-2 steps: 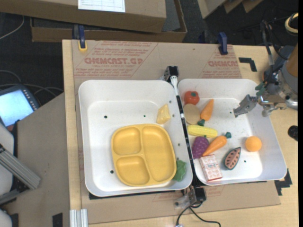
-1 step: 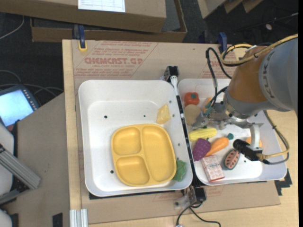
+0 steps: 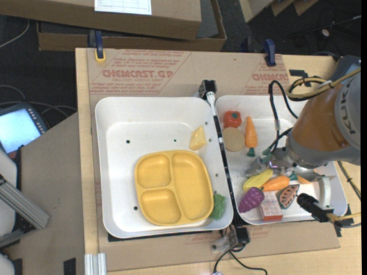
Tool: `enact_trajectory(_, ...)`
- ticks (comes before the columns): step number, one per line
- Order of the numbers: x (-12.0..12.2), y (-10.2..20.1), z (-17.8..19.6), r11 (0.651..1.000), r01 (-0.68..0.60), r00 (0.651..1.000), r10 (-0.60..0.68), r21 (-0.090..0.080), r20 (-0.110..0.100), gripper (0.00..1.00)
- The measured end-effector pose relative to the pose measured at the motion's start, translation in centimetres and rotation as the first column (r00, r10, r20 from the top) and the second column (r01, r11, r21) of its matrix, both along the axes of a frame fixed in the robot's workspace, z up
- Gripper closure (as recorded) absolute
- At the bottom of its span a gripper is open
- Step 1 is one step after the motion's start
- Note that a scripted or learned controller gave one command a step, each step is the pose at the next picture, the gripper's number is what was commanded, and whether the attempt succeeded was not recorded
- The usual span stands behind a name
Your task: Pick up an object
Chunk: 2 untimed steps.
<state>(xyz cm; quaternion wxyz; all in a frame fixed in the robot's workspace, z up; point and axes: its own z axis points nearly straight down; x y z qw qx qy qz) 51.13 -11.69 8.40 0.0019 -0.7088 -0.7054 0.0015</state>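
Bins, two, white, side by side on the bench. Left bin: yellow divided tray, a pale yellow wedge near the right wall, a green leafy piece tucked at the tray's lower right corner. Right bin: toy food — tomato, beige round piece, upright carrot, yellow banana-like piece, orange carrot, purple grapes, watermelon slice, red-and-white box. Gripper low over the cluster, just above the banana piece and orange carrot; whether it is released or clenched cannot be told, and nothing is seen in its grasp. Recommended handling — choose one item at the cluster's edge, centre on it so neighbours are not pinched, and lift straight up.
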Motion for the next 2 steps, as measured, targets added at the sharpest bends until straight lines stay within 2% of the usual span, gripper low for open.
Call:
enact_trajectory(1,2.6,0.1,0.1,1.0,-0.005,1.0,0.005,-0.002,0.008,0.0)
enact_trajectory(2,8.9,0.7,0.1,1.0,-0.008,1.0,0.008,-0.002,0.011,0.0)
